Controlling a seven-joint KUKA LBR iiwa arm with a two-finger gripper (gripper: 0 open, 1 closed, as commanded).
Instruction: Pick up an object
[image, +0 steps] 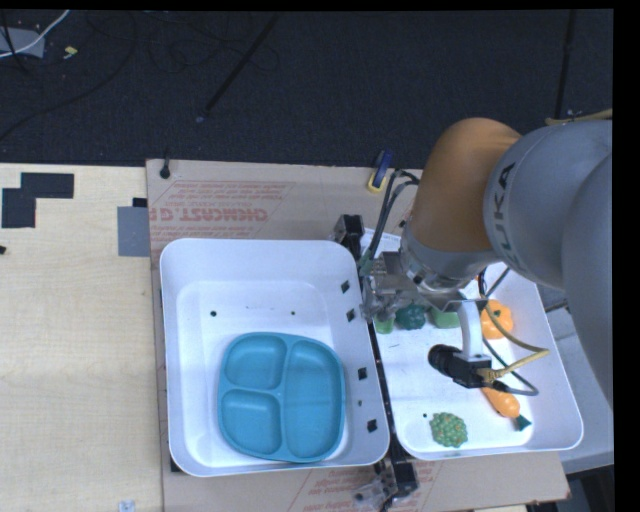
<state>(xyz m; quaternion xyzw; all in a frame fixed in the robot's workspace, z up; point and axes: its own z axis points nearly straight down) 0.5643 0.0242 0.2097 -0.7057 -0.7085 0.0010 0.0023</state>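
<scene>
Camera view, heads up: your gripper (385, 298) sits at the right bin's (415, 390) left wall, and you can't tell if it's open or closed. A rounded teal lump (410, 319) lies by that wall. A bumpy green ball (449, 430) sits near that bin's front edge, with a smooth tapered orange piece (503, 402) front-right.

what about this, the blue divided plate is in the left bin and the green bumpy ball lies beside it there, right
Not quite. The blue divided plate is in the left bin, but the green bumpy ball lies in the right bin, not beside it; the camera view shows this.
</scene>
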